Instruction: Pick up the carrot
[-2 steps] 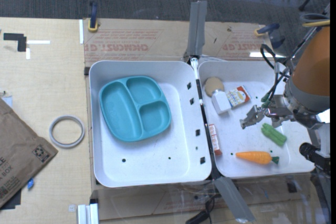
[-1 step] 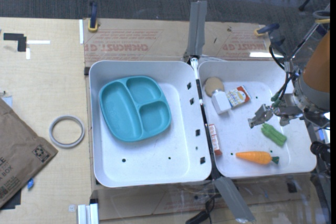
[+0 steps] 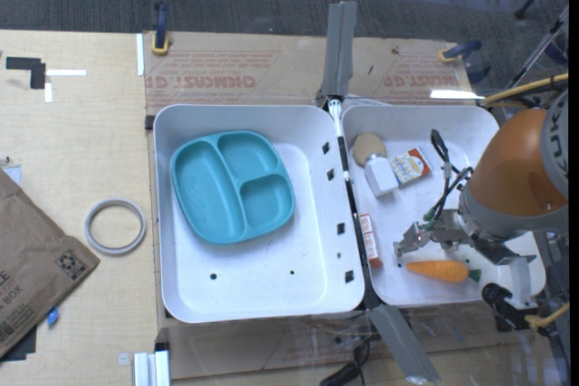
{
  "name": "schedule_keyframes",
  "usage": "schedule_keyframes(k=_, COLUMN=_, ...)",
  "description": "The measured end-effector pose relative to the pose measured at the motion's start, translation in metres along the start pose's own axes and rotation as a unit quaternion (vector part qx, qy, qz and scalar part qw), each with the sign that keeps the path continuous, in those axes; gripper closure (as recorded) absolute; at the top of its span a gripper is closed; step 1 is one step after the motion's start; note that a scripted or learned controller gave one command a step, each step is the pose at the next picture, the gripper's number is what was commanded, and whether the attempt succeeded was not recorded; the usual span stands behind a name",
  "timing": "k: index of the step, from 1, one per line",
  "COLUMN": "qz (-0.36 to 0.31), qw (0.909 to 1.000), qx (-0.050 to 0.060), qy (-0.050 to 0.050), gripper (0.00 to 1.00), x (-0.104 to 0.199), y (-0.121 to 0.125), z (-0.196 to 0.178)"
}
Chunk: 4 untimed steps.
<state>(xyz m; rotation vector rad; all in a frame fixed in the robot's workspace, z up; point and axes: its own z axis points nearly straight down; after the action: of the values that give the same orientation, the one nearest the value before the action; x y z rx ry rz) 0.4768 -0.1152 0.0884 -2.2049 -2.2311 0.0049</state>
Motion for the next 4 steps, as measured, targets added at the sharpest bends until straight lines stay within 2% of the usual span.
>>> schedule_keyframes(k=1, qz=0.188, qw=0.9822, qx=0.000, qy=0.000, gripper=0.00, x=-0.085, y=-0.001, z=-0.065)
schedule_keyframes(k=2, qz=0.200, qw=0.9798, qx=0.001, qy=0.000, gripper=0.00, x=-0.009, y=0.000, z=-0.062)
schedule_keyframes(k=3, qz=0.391, qw=0.9205, qx=0.002, qy=0.000, gripper=0.00, x=-0.021, y=-0.001, z=-0.031)
schedule_keyframes(k=4, qz=0.378, qw=0.9258, qx=0.002, qy=0.000, gripper=0.00, x=0.022, y=0.000, z=-0.021)
